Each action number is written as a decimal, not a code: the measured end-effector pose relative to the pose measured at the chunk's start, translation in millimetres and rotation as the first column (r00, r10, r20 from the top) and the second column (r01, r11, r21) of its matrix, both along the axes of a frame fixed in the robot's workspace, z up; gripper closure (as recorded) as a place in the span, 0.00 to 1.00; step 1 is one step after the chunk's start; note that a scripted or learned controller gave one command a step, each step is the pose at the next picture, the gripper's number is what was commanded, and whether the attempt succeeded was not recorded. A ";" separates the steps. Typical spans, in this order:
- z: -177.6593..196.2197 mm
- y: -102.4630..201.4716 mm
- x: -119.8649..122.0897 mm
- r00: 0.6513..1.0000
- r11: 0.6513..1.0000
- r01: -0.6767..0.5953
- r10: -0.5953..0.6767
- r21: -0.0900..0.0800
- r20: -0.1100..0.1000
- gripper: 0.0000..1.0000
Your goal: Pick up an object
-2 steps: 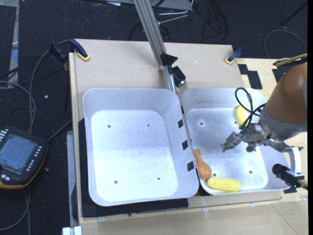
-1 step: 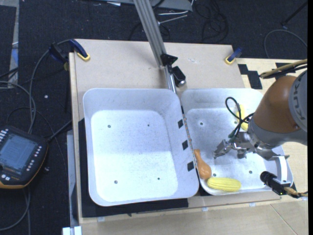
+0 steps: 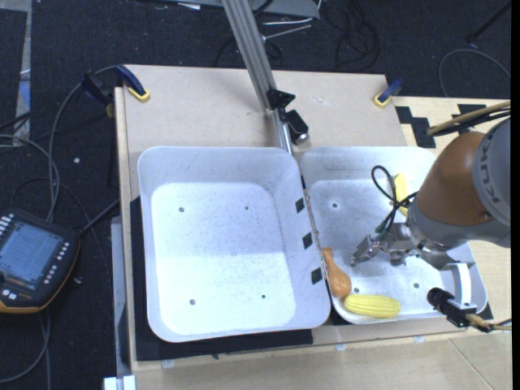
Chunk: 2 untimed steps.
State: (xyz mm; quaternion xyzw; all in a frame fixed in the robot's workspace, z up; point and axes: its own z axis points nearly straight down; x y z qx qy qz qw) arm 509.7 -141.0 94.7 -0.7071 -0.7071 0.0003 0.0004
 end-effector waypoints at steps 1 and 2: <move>11.0 -0.3 0.6 1.000 1.000 0.000 0.000 0.000 0.002 1.00; 59.0 8.9 -1.4 1.000 1.000 -0.001 0.001 -0.001 0.005 1.00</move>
